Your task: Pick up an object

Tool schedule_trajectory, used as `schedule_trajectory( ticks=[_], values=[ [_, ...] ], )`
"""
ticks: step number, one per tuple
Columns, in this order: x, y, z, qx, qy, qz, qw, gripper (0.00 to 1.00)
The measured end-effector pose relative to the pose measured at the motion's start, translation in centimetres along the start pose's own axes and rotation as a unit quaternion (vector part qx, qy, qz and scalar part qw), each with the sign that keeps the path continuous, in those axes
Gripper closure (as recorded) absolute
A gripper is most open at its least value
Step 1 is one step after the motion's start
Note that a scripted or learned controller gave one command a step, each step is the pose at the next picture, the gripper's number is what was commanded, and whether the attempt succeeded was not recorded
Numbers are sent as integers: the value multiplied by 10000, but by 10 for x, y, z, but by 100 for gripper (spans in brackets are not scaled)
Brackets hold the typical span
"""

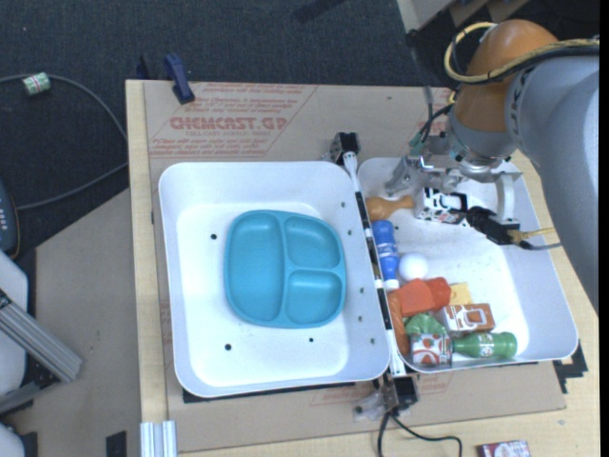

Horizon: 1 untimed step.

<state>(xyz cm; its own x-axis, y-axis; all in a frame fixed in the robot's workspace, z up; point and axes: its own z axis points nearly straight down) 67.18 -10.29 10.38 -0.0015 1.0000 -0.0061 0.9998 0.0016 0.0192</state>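
At the near end of the right bin [519, 279], a green bottle [483, 347] lies on its side with a red can [430, 349] just beside it to the left and a small carton [470, 318] touching it on the far side. Next back sits an orange block [420, 296], then a white ball [413, 267], and a blue bottle [384, 248] lies along the bin's left wall. These 6 things crowd the near-left part of the bin. Farther on, a tan piece [390, 206] and a black-and-white item [440, 207] lie near the far end, under the gripper [445, 181], which hangs low over them; whether it is open or closed cannot be told, and nothing can be seen held in it. The left bin [190, 193] holds 1 blue plate [284, 268] with 3 compartments, about in its middle. At the far right the arm [566, 93] rises, with its orange band [509, 50].
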Motion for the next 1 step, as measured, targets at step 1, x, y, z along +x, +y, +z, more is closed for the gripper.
schedule_trajectory(
  ticks=[1],
  values=[
    [-35,4,6,-62,-1,-16,10000,0]
  ],
)
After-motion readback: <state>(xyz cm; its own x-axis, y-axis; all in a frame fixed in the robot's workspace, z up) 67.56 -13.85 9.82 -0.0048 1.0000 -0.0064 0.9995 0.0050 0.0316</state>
